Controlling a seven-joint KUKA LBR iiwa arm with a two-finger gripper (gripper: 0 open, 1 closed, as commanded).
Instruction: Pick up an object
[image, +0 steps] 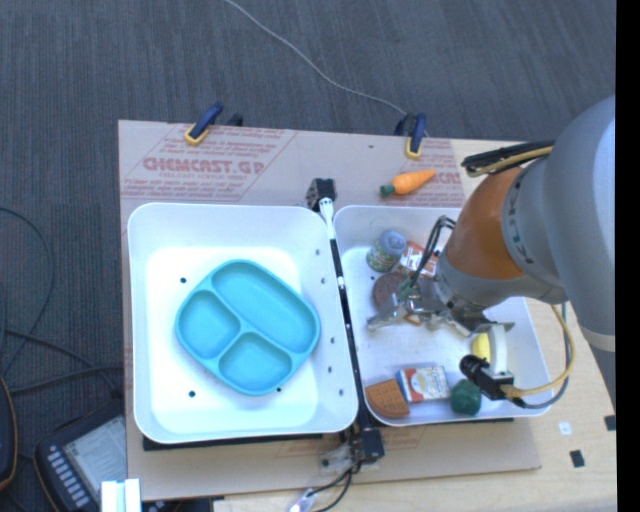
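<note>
Brown disc (386, 291) just beyond gripper (405, 305): looks light, stiff, flat; pinch across rim. Jaw state: cannot tell.

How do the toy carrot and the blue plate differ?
The carrot is orange and slim; the blue plate is broad, flat and split into three sections. The carrot lies on the brown board outside the bins, above the right bin; the plate sits inside the left bin. Both lie apart from the gripper.
</note>
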